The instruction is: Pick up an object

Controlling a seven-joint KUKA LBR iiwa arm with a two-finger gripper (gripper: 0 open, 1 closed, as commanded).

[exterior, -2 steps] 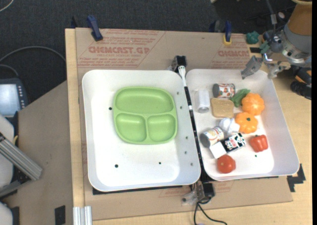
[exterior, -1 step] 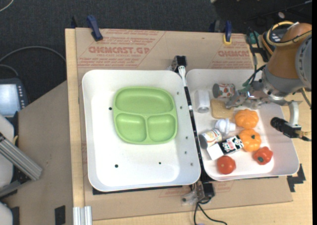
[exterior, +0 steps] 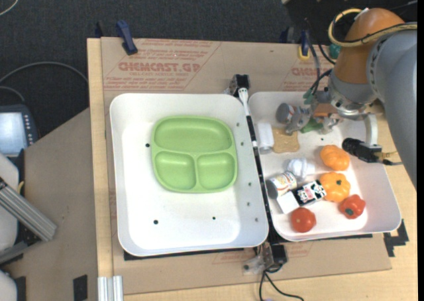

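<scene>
Camera view is looking down on a bench (exterior: 172,61) that is carrying two white bins, and the carton (exterior: 306,195), black and white, is lying in the right bin (exterior: 379,190) and serving here as the mark for everything else.

Nearest of all, just in front of the carton, a tomato (exterior: 303,219) is sitting on the bin floor. To the view's right of the carton and a little nearer, a red pepper (exterior: 352,207) is resting. An orange pepper (exterior: 334,185) is lying right beside the carton on that same side, seemingly touching it. On the carton's other side a small jar (exterior: 283,182) is leaning against it.

Just behind the carton a white wad (exterior: 299,167) is lying, and behind and to the right an orange (exterior: 334,158) is sitting. Farther back, a toast (exterior: 286,142) is lying flat, with a white block (exterior: 265,136) beside it at the bin's left wall.

Farthest from the carton, the gripper (exterior: 299,119) is hanging over the back of the right bin, just beyond the toast; whether it is open or closed cannot be told, and nothing is showing in its grasp. The arm (exterior: 391,61) is reaching in behind it.

Well to the left of the carton, a green plate (exterior: 194,154) is lying in the left bin (exterior: 132,180).
</scene>
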